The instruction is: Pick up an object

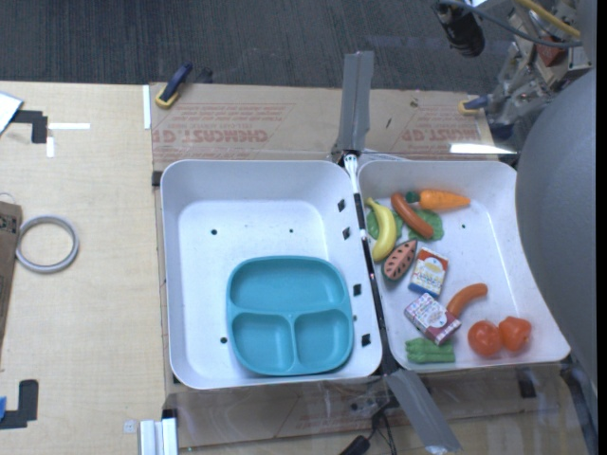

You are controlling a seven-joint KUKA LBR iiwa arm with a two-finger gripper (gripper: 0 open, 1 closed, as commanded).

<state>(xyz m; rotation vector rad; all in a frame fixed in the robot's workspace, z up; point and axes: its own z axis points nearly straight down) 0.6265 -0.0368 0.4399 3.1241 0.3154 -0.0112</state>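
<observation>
Arm (569, 207): grey bulk covered the right bin's (493, 183) right edge.
Pincer: its state could not be told.
Right bin contents: banana (382, 227), carrot (444, 199), sausage (466, 299), two tomatoes (499, 336), small cartons (429, 275), lying left of the arm.
Left bin (190, 254): held a teal divided plate (288, 315).
Bench: tape roll (43, 244) lay far left.

Both white bins (190, 254) are showing smooth, faintly glossy plastic; the teal divided plate (289, 316) is looking matt plastic. Brown cardboard (247, 126) is lying rough and printed, the bench (76, 330) showing pale wood grain.
</observation>
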